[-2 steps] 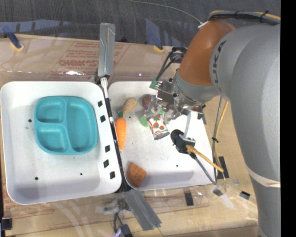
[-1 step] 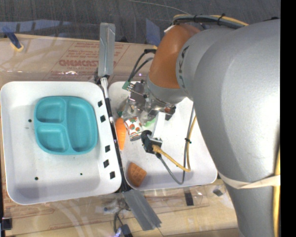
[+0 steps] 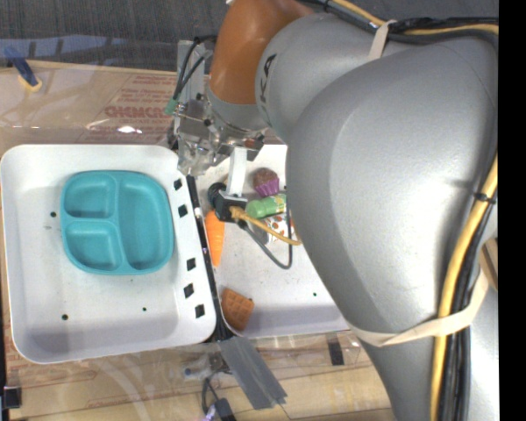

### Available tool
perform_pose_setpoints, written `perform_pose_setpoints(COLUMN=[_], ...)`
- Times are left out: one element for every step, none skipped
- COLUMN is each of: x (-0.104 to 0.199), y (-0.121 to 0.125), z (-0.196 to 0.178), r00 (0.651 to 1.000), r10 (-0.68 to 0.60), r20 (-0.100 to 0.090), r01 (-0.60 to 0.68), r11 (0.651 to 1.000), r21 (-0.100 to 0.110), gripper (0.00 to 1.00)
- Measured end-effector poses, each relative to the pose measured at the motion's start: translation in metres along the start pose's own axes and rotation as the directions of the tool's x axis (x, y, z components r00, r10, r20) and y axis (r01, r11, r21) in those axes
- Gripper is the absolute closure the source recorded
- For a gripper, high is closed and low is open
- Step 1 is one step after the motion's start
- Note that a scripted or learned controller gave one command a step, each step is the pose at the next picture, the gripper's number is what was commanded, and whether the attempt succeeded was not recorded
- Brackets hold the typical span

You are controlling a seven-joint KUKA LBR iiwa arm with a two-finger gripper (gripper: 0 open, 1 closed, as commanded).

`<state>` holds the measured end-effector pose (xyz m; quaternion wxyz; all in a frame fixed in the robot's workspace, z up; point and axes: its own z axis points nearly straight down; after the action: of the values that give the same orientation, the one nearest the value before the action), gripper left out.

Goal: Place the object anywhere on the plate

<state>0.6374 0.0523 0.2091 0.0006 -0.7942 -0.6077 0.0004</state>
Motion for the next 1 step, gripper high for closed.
perform_pose_setpoints(x=[0.0622], y=[-0.0388], z=[-0.0201], r00=[0.968], r10=[-0.253], r20=[0.000], r01=[0.253], r11=[0.968], r21=[0.003], gripper=[1.00])
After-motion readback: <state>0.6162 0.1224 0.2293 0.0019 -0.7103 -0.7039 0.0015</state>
